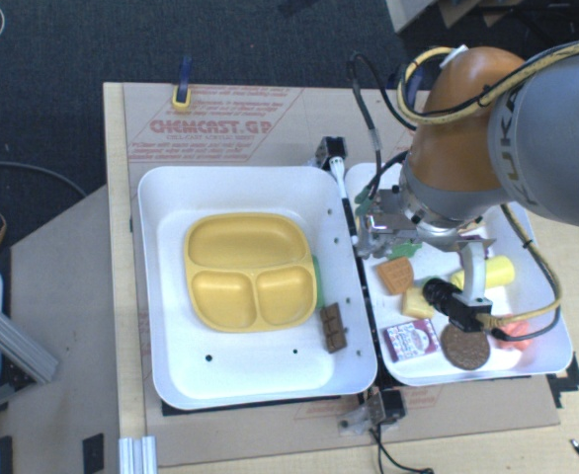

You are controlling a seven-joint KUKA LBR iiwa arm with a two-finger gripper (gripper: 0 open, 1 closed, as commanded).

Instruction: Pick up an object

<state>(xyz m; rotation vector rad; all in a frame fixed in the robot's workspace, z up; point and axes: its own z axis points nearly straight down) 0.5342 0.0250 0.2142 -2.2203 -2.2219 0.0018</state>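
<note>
The grey arm with its orange band hangs over the right bin. Its gripper is low at that bin's left wall, just above a tan waffle-like piece. Near it lie a yellow block, a purple and white packet, a brown round cookie, a red piece and a yellow cylinder. The arm hides the back of this bin. Nothing shows between the fingers.
The left bin holds a yellow divided plate with a green strip at its right edge, and a brown chocolate bar by the right wall. A cardboard sheet lies behind the bins.
</note>
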